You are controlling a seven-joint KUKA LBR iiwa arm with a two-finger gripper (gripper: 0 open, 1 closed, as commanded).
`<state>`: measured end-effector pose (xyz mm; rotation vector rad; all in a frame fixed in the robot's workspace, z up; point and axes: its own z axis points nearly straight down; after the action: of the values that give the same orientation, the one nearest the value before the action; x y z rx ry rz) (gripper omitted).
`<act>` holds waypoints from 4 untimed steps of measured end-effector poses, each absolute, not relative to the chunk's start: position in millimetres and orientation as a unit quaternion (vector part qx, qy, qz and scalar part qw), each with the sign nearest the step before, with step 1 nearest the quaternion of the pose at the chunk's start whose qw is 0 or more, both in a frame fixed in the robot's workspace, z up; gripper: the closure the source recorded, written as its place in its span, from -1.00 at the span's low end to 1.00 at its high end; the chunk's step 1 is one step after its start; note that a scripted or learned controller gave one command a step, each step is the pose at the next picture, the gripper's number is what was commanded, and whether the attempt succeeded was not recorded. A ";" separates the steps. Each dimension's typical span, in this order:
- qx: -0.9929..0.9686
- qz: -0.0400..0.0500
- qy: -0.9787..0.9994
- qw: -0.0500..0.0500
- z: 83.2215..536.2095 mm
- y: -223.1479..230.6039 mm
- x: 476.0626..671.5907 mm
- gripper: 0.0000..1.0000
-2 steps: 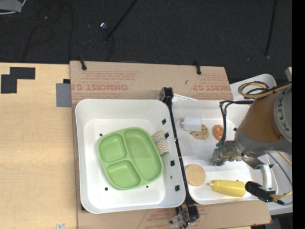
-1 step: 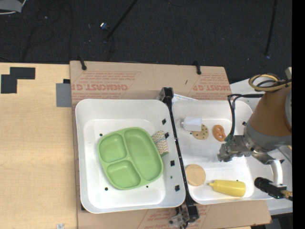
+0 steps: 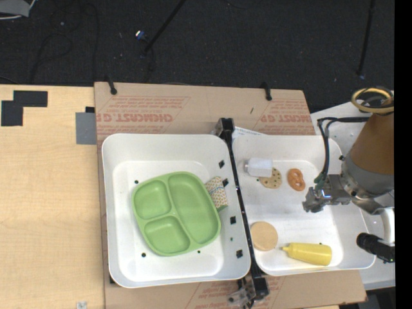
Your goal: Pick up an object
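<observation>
The gripper (image 3: 315, 200) hangs over the right white bin (image 3: 325, 262), holding nothing; its opening I cannot tell. This looks like the approach step. The nearest thing, a small orange ring-shaped toy (image 3: 296, 179), lies just left; next, centre and descend.

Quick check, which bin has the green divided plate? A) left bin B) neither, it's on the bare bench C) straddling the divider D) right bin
A: the green divided plate lies flat inside the left bin, wholly on the left of the black divider, while the yellow bottle and the round tan disc sit in the right bin.
</observation>
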<state>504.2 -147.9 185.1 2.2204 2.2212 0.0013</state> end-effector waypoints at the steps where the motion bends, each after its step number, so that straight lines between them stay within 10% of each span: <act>1: 0.706 0.001 0.708 0.001 228.7 -146.8 510.2 1.00; 4: 0.705 -0.001 0.709 -0.002 221.4 9.0 526.1 1.00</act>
<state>526.1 9.0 221.4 2.2191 2.2308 -0.0029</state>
